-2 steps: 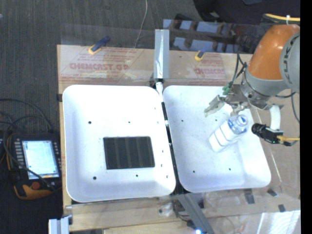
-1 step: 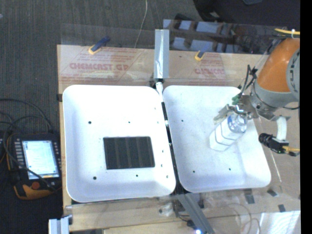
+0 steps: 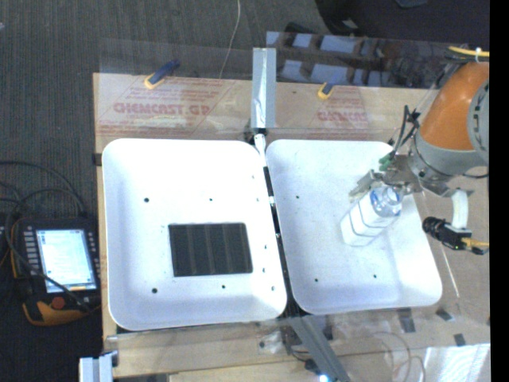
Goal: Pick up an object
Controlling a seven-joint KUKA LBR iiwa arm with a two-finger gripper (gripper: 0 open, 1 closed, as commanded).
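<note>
In the right bin (image 3: 413, 281), the gripper (image 3: 387, 188) is hanging directly over the clear bottle's (image 3: 370, 216) cap end, its long axis running near-left, finger state impossible to tell.

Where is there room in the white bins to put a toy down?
Left bin: bare around the dark ribbed block. Right bin: bare along its left and near sides; crowded at the far right, where the gripper hangs over a clear bottle.
</note>
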